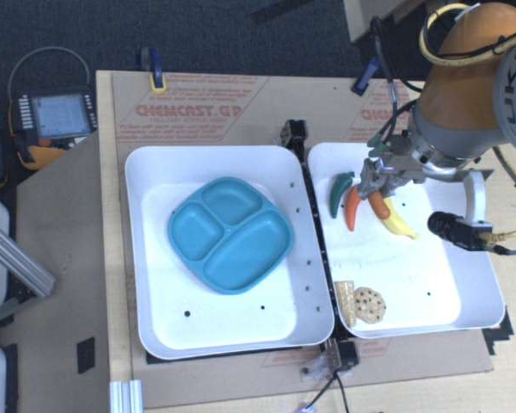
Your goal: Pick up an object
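Toy vegetables (361, 203) clustered in right bin (464, 312), directly under gripper (377, 179); finger spread impossible to tell. Risk judged: closing between crowded pieces, pinching two together, or nudging them aside, grasping nothing.

Blue plate (230, 245) fills left bin's (146, 231) middle, bare floor in right bin (464, 304) foreground

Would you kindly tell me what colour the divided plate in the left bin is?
Blue, a light turquoise; the plate shows in the camera view.
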`<move>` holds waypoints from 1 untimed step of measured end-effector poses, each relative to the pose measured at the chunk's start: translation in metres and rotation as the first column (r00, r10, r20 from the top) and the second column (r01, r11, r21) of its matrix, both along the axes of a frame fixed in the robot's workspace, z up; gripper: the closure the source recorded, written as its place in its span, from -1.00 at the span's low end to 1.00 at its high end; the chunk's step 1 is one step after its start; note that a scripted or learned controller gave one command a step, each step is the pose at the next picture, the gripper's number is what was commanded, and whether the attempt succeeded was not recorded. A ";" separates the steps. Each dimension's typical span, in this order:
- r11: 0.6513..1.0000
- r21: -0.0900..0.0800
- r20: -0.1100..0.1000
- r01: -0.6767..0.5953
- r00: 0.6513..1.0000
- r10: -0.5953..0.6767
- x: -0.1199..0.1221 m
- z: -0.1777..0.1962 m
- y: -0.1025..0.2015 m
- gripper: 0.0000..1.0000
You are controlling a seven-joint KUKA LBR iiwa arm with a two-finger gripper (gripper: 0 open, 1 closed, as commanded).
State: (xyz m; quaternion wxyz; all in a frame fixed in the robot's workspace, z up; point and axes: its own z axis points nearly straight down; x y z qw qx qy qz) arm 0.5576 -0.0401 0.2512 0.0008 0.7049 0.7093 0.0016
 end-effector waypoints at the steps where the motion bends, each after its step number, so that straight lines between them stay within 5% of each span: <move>1: 1.000 0.000 -0.001 0.001 1.000 -0.001 0.009 0.003 0.048 1.00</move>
